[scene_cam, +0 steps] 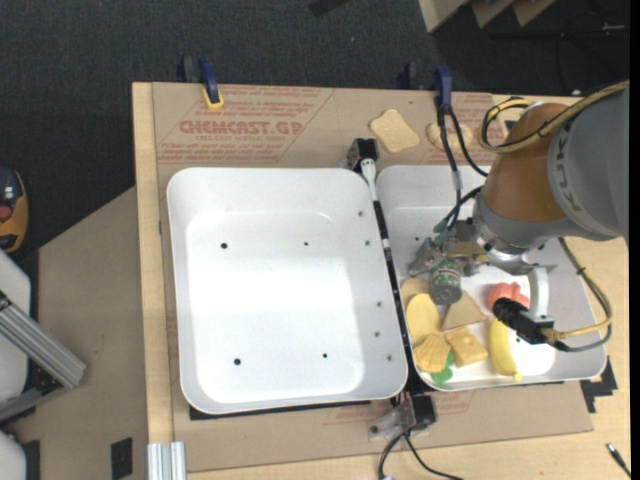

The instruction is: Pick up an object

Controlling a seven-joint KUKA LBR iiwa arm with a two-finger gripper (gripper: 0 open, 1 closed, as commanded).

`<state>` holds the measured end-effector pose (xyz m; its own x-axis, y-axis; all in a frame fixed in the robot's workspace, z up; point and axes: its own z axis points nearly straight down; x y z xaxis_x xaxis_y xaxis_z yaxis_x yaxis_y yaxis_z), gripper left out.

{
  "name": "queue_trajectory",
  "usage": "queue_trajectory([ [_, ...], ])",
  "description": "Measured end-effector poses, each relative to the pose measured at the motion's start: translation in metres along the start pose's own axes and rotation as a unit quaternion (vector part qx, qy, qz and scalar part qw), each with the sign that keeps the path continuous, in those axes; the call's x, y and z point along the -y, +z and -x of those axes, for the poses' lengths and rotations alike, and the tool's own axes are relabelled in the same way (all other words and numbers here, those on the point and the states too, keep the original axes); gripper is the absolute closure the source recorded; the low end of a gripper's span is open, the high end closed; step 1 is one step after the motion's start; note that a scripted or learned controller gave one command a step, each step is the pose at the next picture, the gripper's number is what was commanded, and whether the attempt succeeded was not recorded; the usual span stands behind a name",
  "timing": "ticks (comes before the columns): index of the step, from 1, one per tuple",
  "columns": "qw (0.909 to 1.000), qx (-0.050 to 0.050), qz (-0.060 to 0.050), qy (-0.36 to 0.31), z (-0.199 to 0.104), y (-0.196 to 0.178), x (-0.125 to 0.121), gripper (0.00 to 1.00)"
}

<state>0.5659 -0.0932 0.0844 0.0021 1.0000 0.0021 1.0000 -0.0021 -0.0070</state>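
Banana [502,351] near front right corner of worktop, in right bin [415,190], long axis front-to-back. Toy food crowds beside it. Jaws [445,286] low over pile, can't tell grip. Left bin [200,193] roomy.

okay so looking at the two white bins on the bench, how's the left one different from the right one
The left bin shows a bare white floor with a few small dark dots; the right bin holds a cluster of toy food, including a yellow banana and a red piece. The arm and its claw hang over the right bin, not the left bin. The left bin also looks larger. Both are shallow, white and round-cornered.
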Motion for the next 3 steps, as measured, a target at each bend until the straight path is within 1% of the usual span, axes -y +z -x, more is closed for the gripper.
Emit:
queue_trajectory([
  [1, 1.0, 0.001, 0.004, 0.0, 0.0, -0.011, -0.004, 1.0],
  [2, 0.9999, 0.001, 0.012, -0.005, -0.054, -0.108, -0.084, 1.0],
  [3, 1.0, 0.0, 0.007, -0.005, -0.129, -0.16, -0.06, 1.0],
])
